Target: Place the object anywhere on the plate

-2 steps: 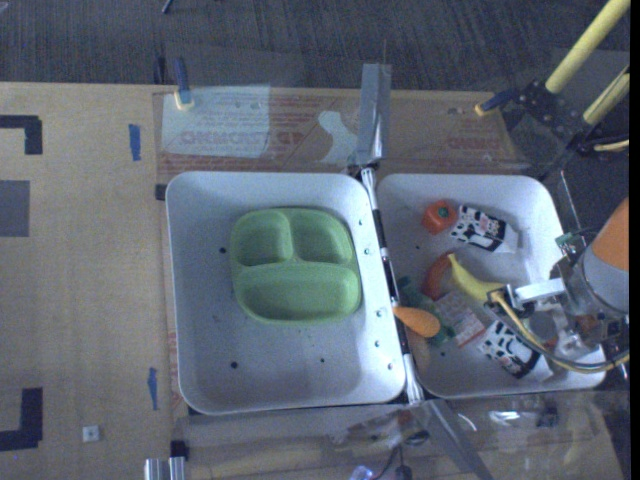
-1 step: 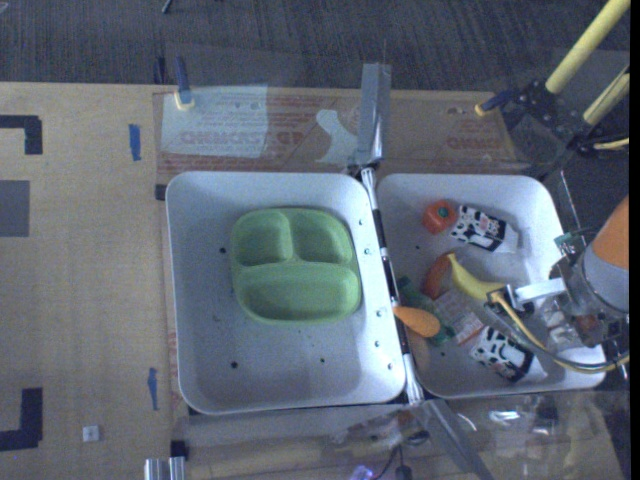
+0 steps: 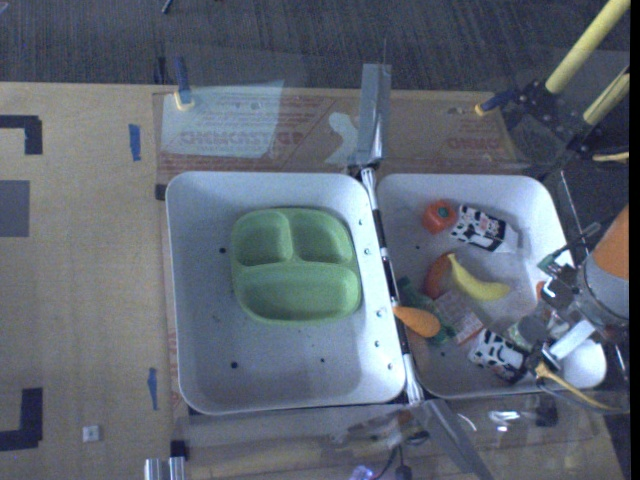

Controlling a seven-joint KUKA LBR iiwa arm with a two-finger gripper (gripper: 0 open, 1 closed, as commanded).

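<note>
The gripper [image 3: 545, 353] hangs at the right bin's [image 3: 530, 190] four o'clock corner, just beside a black-and-white carton [image 3: 497, 350]. Whether it is open or grips anything cannot be told. The green plate [image 3: 296, 265], over at nine o'clock, carries nothing, so the placing appears wholly undone.

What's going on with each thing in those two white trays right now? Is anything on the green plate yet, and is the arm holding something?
Green plate: lies flat in the left bin, nothing on it.
Banana: lying in the right bin, not picked up.
Carrot: lying at the right bin's left edge.
Orange pepper: resting near the bin's back.
Gripper: low over the right bin's near right corner; grasp unclear.
</note>
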